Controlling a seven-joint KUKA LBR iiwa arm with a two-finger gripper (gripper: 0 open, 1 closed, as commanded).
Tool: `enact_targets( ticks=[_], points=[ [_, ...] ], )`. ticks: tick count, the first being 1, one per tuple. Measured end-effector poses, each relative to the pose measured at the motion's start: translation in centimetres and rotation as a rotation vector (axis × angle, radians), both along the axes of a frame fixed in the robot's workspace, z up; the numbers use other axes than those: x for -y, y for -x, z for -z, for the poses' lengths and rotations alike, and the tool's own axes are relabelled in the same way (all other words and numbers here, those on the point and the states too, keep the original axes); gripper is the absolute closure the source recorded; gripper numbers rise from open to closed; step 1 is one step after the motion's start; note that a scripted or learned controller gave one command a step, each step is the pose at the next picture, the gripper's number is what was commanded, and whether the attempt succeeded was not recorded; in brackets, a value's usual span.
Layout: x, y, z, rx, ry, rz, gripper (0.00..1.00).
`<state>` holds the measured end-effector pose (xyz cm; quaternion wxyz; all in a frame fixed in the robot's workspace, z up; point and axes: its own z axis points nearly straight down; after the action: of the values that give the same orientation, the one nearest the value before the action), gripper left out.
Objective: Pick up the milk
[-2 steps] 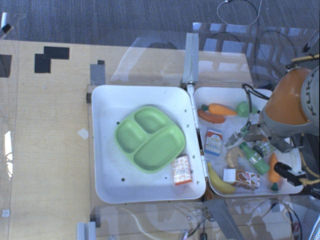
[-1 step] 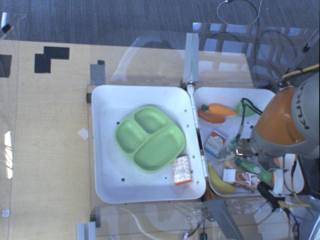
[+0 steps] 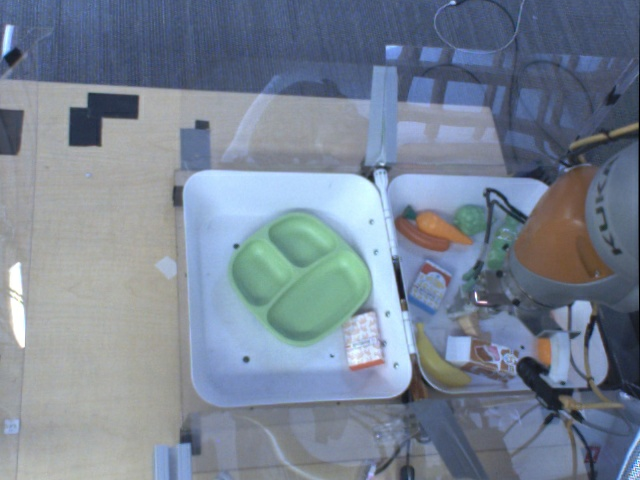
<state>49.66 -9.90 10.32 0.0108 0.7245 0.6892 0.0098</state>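
The milk, a small white and blue carton (image 3: 428, 286), lies on its side in the right bin (image 3: 440, 190), close to the bin's left wall. My gripper (image 3: 479, 294) hangs low in the same bin, just right of the carton and apart from it. The orange band and grey body of the arm (image 3: 560, 243) cover the right half of that bin.
In the right bin lie a carrot (image 3: 435, 228), green vegetables (image 3: 470, 218), a banana (image 3: 438, 360) and a brown wrapped bar (image 3: 490, 356). The left bin (image 3: 210, 268) holds a green divided plate (image 3: 300, 278) and a red-orange carton (image 3: 363, 340).
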Motion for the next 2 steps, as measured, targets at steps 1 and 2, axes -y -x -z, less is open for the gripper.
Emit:
enact_targets(
  ticks=[1, 2],
  points=[
    [-8.2, 0.9, -8.2, -0.025, -0.004, 0.072, 1.0],
    [-12.2, 0.9, -8.1, -0.025, 0.003, -0.338, 1.0]
  ],
)
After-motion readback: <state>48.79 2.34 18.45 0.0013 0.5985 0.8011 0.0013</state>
